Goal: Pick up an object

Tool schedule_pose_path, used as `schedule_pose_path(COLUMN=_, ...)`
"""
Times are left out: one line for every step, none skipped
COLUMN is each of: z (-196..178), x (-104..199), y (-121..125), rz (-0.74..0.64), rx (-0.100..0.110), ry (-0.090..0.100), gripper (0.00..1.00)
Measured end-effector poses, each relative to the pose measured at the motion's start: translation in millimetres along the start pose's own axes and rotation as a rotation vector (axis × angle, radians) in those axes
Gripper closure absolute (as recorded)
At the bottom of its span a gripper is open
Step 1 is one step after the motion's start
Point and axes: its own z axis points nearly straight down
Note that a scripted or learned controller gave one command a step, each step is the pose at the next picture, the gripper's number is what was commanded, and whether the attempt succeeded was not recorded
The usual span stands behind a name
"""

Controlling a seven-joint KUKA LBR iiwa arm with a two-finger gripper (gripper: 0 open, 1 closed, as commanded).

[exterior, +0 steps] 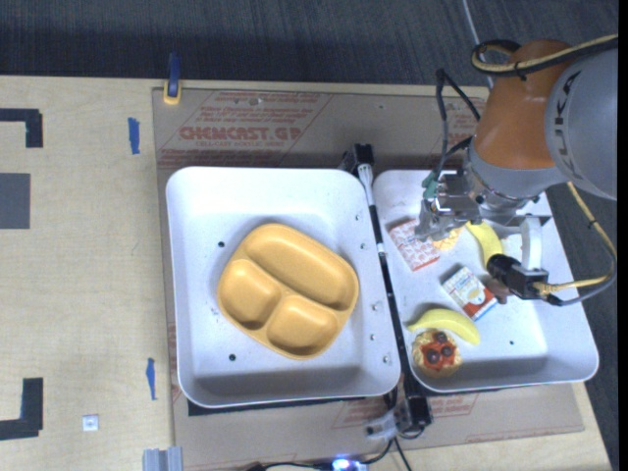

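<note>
My gripper (430,226) hangs low over the back left part of the right bin (569,351), right at the far edge of a flat red-and-white packet (416,246). A yellow banana (484,242) lies just to the right of the gripper. Nearer the front are a small red-and-white box (467,292), a second banana (444,323) and a round toy pizza (437,352). Nothing is seen lifted off the bin floor.
The left bin (196,204) holds a yellow divided plate (286,288). The grey arm with its orange band (520,116) comes in from the upper right, and cables (559,287) trail over the right bin's right side. A raised divider (378,263) separates the bins.
</note>
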Motion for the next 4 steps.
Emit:
schedule_pose_path(z=92, x=-58, y=-61, rz=0.001, rx=0.0, ry=0.0, gripper=1.0)
schedule_pose_path(z=0, x=17, y=-65, rz=0.0, rx=-0.001, ry=0.0, gripper=1.0)
schedule_pose_path(z=99, x=-51, y=-80, rz=0.002, rx=-0.001, ry=-0.002, gripper=1.0)
schedule_pose_path(z=99, x=-50, y=-79, rz=0.001, rx=-0.002, ry=-0.001, gripper=0.0)
